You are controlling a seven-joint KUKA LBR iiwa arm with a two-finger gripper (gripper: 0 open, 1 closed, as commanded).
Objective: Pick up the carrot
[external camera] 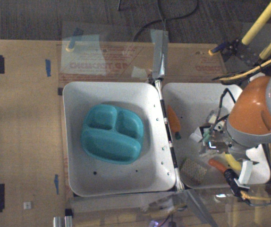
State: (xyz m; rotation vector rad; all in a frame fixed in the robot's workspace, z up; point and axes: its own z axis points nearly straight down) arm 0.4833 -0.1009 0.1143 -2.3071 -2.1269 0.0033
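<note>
Lying untouched against the right white bin's (192, 96) left wall, the slim orange carrot (173, 119) awaits pickup — the gripper (214, 143) hovers nearby, jaw state impossible to tell.

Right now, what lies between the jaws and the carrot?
In the camera view, bare floor of the right bin, plus a small white scrap nearer the jaws than the carrot.
</note>
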